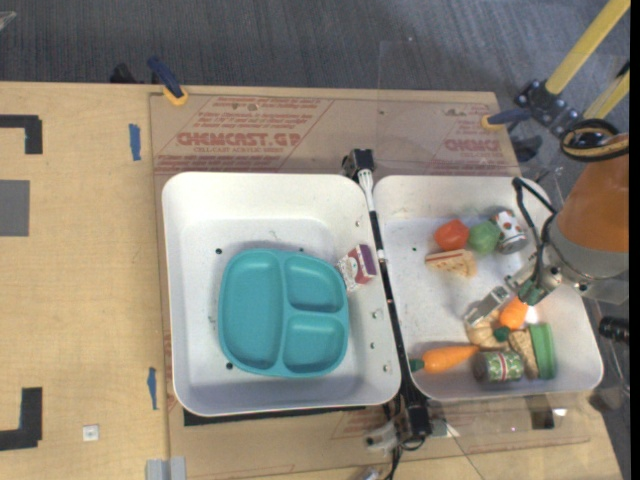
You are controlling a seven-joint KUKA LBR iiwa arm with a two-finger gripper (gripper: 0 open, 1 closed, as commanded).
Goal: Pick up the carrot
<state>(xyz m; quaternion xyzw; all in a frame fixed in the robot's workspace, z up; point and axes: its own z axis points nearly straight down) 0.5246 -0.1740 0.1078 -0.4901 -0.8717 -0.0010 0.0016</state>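
Lying at the right white bin's (pixel 590 373) near edge, the long orange carrot (pixel 452 357) risks being missed: the metal two-finger gripper (pixel 497 303), seemingly open and empty, hovers above crowded neighbouring toys.

tray (pixel 283 313) in left bin (pixel 200 268); carrot (pixel 450 357) in right bin (pixel 410 228).

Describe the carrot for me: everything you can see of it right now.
The carrot is a small orange toy, glossy like plastic, with a green tip at its left end. It lies flat on the floor of the right bin, near the front-left corner, its long axis running roughly left to right. Its right end meets the cluster of small items there, beside a dark green can. The gripper is above and to its right, apart from it.
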